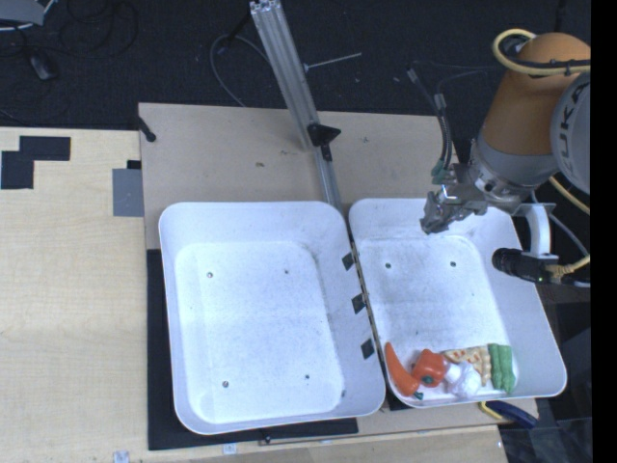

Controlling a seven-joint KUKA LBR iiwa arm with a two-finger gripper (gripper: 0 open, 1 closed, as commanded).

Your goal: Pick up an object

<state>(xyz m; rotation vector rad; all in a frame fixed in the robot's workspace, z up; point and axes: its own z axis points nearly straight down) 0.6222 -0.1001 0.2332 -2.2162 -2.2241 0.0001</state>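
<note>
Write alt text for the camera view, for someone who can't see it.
The arm's end effector hangs over the far rim of the right bin, away from a cluster of small objects in that bin's near corner. The left bin sits alongside.

Two white bins, faintly speckled grey: left bin, right bin. In the right bin, toward five o'clock: orange-red pepper, slimmer orange piece, green piece, white lump. Arm orange and grey. Bench pale wood with black squares.
</note>
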